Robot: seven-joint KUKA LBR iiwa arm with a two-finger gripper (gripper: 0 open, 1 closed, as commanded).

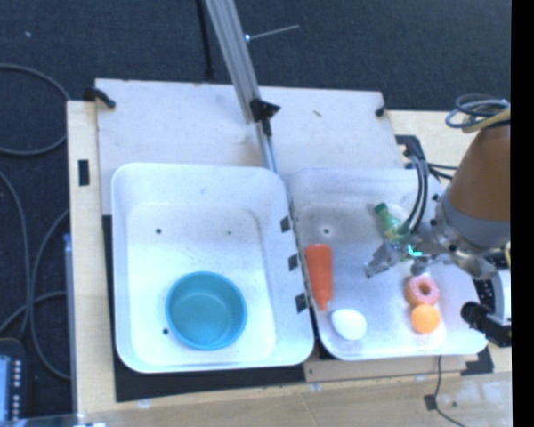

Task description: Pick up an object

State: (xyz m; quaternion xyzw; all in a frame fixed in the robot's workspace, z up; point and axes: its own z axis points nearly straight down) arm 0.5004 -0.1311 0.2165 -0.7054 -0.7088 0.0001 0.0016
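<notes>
Since any object will do, the likeliest target is the pink ring (422,289), which lies flat in the right bin (356,189) towards its near right side. It sits just beside the gripper (383,259), to the gripper's right and a little nearer the camera. Being round, it has no long axis to line up with.

An orange ball (425,318) rests just below the ring, nearly touching it, so a closing grasp there could nudge both. A small green thing (387,216) lies near the gripper on its far side, partly behind the cables. To the gripper's left, well apart, an orange carrot-shaped piece (319,274) lies along the bin's left wall, its long axis running from far to near, and a white egg (348,324) sits close by its near end.

The gripper hangs low over the bin floor between these 5 things. Its tip is blurred, so I cannot tell whether it stands wide or narrow.

The left bin (133,194) holds 1 blue bowl (206,310), and both bins rest on the tabletop (178,114).
</notes>
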